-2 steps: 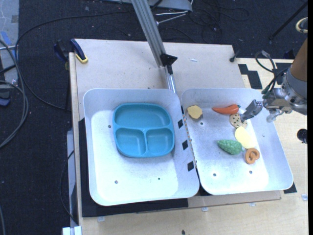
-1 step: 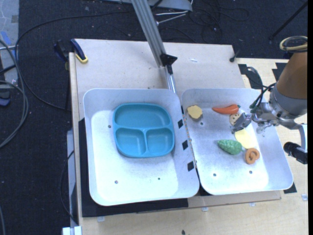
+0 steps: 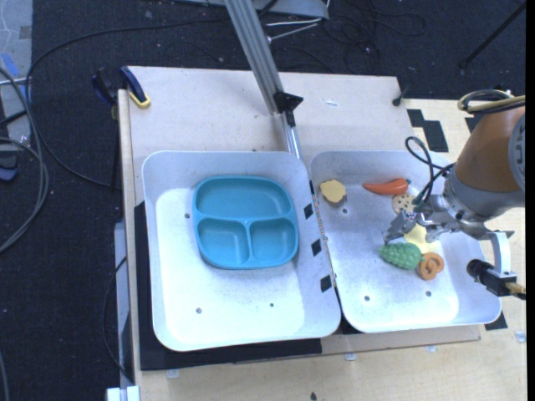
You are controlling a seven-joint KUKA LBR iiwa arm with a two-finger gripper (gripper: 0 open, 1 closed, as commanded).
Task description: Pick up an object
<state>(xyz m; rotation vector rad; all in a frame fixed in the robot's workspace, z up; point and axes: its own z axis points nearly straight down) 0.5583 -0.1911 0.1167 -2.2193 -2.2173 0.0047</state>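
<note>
- Here, two white bins sit side by side on the bench: the left bin [image 3: 167, 307] and the right bin [image 3: 376, 299].
- A blue tray [image 3: 247, 221] with three compartments lies flat in the left bin, toward its far side.
- The arm [image 3: 493, 161] reaches in from the right, its orange band above the wrist, and its gripper [image 3: 410, 224] hangs low over the right bin's right half.
- Whether the claw is spread or pressed together, I cannot tell; cables and the wrist crowd that spot.
- Just below the gripper lies a green, bumpy toy [image 3: 401, 255], perhaps a vegetable, touching or nearly touching the claw's tip.
- An orange ring [image 3: 431, 266] rests right beside the green toy, on its right.
- A pale yellow piece [image 3: 421, 237] peeks out between the green toy and the wrist.
- A carrot [image 3: 386, 187] lies near the bin's far wall, well up from the green toy.
- A yellow toy [image 3: 333, 192] sits left of the carrot, close to the bin's left wall.
- A small speckled disc [image 3: 404, 201] lies just below the carrot's right end.
- A metal pole [image 3: 255, 44] slants down from the top to the gap between the bins.
</note>
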